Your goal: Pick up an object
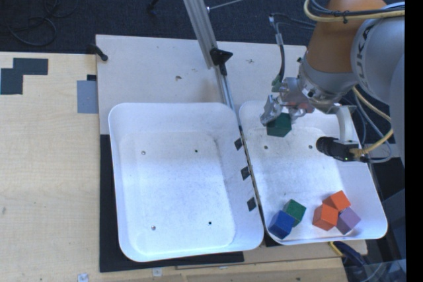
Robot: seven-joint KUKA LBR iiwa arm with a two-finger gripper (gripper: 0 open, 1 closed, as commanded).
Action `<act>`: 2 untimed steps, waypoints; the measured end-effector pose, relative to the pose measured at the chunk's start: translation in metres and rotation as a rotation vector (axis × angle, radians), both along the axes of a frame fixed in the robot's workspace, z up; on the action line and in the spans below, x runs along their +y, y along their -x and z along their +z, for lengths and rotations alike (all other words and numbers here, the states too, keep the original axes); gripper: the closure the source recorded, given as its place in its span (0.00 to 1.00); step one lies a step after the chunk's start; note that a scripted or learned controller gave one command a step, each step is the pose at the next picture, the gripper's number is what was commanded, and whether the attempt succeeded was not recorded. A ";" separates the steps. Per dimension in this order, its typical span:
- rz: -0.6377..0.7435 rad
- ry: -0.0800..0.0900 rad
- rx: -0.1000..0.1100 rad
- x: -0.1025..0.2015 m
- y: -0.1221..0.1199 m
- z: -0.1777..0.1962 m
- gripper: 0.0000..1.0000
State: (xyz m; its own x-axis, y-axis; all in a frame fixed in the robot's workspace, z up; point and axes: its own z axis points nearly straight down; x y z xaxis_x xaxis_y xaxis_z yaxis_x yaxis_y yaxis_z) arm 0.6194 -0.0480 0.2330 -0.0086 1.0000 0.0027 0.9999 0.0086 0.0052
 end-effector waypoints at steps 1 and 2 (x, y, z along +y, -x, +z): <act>-0.002 -0.001 0.007 0.082 -0.026 0.002 1.00; -0.011 0.004 0.012 0.045 0.022 0.006 1.00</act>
